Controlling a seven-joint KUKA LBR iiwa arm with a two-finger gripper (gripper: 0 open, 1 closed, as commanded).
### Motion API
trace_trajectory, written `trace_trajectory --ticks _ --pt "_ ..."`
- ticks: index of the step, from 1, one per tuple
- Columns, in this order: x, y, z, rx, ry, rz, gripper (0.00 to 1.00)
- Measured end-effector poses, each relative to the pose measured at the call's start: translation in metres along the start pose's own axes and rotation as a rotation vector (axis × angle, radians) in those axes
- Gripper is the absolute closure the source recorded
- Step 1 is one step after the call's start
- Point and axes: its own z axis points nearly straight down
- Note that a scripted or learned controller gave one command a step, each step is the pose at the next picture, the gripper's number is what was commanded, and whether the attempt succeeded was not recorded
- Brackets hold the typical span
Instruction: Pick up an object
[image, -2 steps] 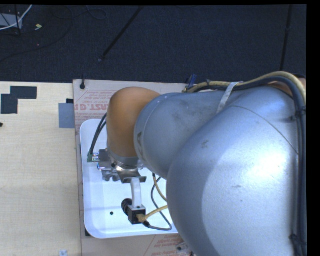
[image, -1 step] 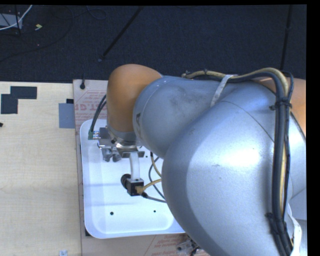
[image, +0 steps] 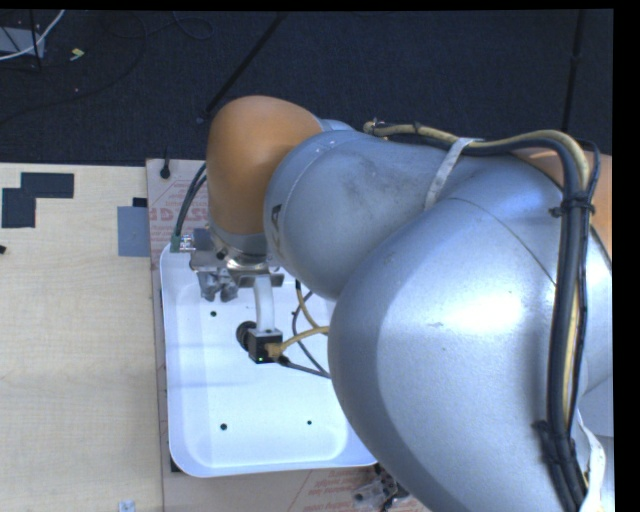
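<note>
A dark floor (image: 120, 90) runs across the top, with thin cables (image: 40, 40) trailing over it in the upper left corner. Below it lies a pale wooden bench (image: 80, 350), marked near its upper left with dark stepped patches (image: 35, 195) and a grey square (image: 131, 230). A shallow white bin (image: 190, 400) sits on the bench just right of the bare wood. Its left wall and near rim are in plain sight, and its floor shows a few small dark dots (image: 222, 427).

The grey arm (image: 450, 330) comes in from the right and covers the right part of the bin. A black cable (image: 565, 300) runs down its side. The orange band (image: 250, 150) stands over the far edge of the bin, and under it the gripper (image: 220, 290) hangs low over the far left part of the bin floor. Whether the gripper is open or closed cannot be told from this angle, and nothing shows in its grasp. Where the thing to be picked lies cannot be told, since the arm hides much of the bin.
</note>
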Motion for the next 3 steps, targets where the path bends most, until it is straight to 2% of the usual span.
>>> trace_trajectory --ticks 1,2,3 --pt "-0.001 0.026 0.005 0.001 -0.001 0.001 1.0" --pt "-0.001 0.025 0.066 0.006 -0.002 -0.002 1.0" --pt "-0.002 -0.023 0.026 0.005 -0.002 0.006 1.0"
